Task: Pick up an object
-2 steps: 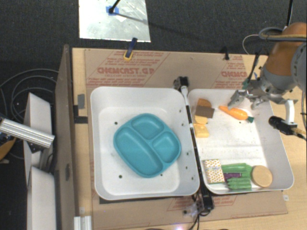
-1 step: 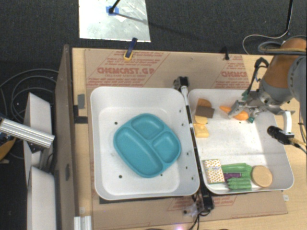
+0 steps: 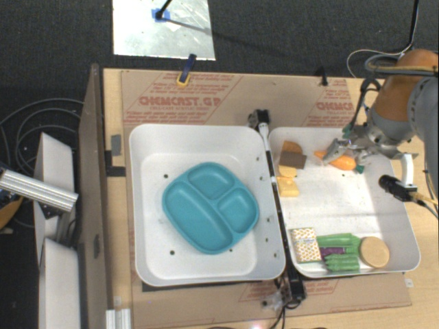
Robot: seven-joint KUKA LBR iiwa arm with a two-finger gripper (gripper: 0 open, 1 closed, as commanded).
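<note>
On the table point(image 3: 226, 94), two white bins lie side by side. Left bin point(image 3: 154, 149): one teal divided plate point(image 3: 209, 206), near its centre, tilted diagonally. Right bin point(image 3: 398, 242): several food items. Toward 12 o'clock of this bin, an orange carrot-like piece point(image 3: 342, 162) lies directly under the gripper point(image 3: 348, 151); whether the jaws are apart, together or clamped on it cannot be told. At 10 o'clock, a tan piece point(image 3: 291, 147) touches a brown block point(image 3: 293, 160); just below, two yellow cheese-like pieces point(image 3: 287, 181) sit by the left wall. At 6 o'clock, a patterned cracker-like square point(image 3: 305, 244), a green item point(image 3: 339, 240) with a purple item point(image 3: 334, 251) against it, and a round tan biscuit point(image 3: 375, 251) form a row along the near wall. Grey arm point(image 3: 411, 101) with orange band enters from 3 o'clock, above the bin's far right corner. Beyond the table at 12 o'clock, a shiny sheet point(image 3: 164, 19) lies on dark floor.
</note>
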